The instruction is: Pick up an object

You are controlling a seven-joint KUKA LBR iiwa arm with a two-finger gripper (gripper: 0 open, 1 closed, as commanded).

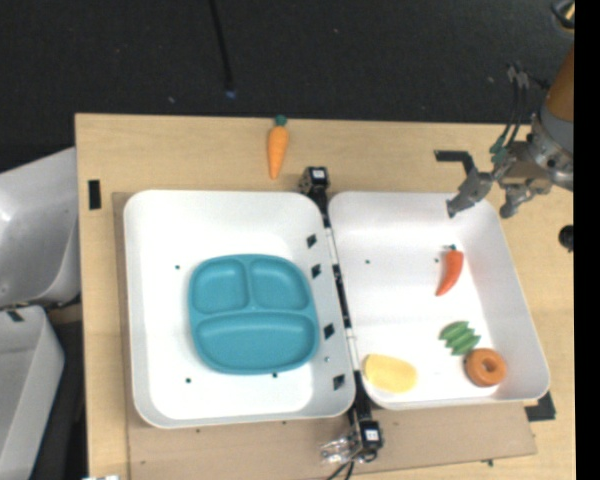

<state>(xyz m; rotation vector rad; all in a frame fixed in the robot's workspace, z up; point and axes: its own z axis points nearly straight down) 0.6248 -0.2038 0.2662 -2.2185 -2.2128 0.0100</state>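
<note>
Gripper (485, 196) sits over the far right corner of the right bin (400, 298), at its far rim, hanging from the arm (552, 128) that enters from the right. Fingers (462, 200) spread apart, nothing between them, tips pointing down and apart from every object.

Right bin contents, all along its right side and near edge: red pepper (449, 271) midway down the right side, tilted; green pod (459, 337) nearer, just beside an orange ring (486, 367) in the near right corner; yellow lump (390, 373) at the near left corner, touching the bin wall.

Left bin (150, 298) carries a teal divided plate (252, 313), roughly centred, three compartments.

Carrot (277, 148) lies on the bench (180, 153) outside both bins, beyond the far edge of the left bin, green top pointing away. Pepper is the object closest to the gripper.
</note>
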